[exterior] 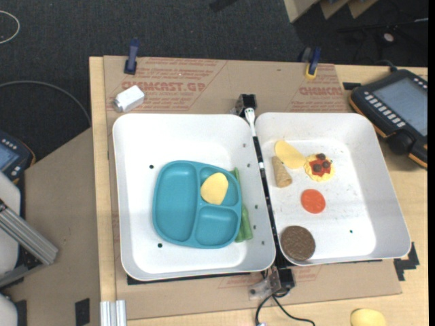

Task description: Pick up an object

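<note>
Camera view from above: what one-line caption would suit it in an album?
Two white bins: a blue divided tray holding a yellow piece on the left, toy foods including a brown cookie on the right.

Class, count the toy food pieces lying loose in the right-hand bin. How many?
5: yellow piece at top, cone beside it, pizza to the right, orange disc mid-bin, brown cookie at the near edge.

arm pose: cannot tell | wrist angle: cannot tell | gripper state: cannot tell | gripper place over the bench: cannot tell
</note>
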Robot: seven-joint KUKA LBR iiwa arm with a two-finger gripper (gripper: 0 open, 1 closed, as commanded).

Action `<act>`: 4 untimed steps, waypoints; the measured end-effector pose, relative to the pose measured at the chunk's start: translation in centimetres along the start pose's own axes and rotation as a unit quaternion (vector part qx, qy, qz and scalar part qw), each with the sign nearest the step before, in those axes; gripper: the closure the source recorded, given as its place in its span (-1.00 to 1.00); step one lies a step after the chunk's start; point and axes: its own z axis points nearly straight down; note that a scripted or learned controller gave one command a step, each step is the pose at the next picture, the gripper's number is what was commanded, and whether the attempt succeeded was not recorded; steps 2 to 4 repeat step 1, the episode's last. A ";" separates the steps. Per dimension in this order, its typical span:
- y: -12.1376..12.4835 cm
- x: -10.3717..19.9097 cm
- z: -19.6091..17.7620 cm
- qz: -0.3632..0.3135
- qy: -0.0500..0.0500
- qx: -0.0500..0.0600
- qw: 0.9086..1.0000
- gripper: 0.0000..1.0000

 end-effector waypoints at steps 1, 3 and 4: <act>0.1 0.0 -1.1 0.000 -0.001 -0.002 1.000 1.00; 0.1 0.0 -1.1 0.000 -0.001 -0.002 1.000 1.00; 0.1 0.0 -1.1 0.000 -0.001 -0.002 1.000 1.00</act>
